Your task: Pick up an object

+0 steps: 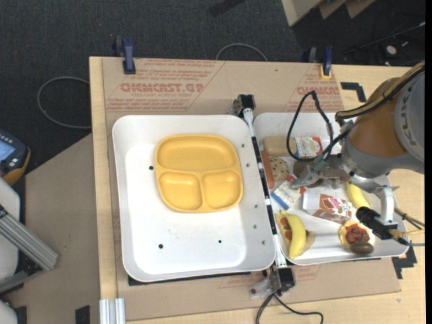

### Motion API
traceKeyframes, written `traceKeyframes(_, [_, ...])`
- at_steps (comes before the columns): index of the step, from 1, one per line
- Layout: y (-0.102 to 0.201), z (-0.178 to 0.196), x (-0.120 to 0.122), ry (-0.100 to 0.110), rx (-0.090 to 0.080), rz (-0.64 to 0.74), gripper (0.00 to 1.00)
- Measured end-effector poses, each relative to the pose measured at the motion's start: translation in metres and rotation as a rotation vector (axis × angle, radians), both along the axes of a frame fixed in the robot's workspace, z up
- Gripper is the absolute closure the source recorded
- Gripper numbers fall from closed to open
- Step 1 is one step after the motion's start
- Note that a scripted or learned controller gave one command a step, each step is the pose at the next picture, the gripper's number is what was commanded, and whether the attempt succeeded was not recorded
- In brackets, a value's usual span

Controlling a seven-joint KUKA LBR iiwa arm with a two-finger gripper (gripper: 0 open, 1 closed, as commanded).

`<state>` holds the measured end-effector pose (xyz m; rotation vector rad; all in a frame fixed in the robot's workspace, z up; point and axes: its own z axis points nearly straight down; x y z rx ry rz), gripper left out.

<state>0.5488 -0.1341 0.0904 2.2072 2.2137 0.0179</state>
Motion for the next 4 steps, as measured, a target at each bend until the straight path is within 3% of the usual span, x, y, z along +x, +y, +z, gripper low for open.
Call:
traceKeyframes(1, [0.026, -0.002, 0.057, 0.009, -0.002, 0.001, 0.00])
traceKeyframes(2, [-0.038, -0.001, -0.008, 0.009, 0.005, -0.009, 0.00])
traceKeyframes(3, [-0.003, -0.005, 0.074, 0.011, 0.002, 0.004, 0.00])
traceKeyframes(4, [0.038, -0.009, 0.113, 0.049, -0.004, 0.004, 0.00])
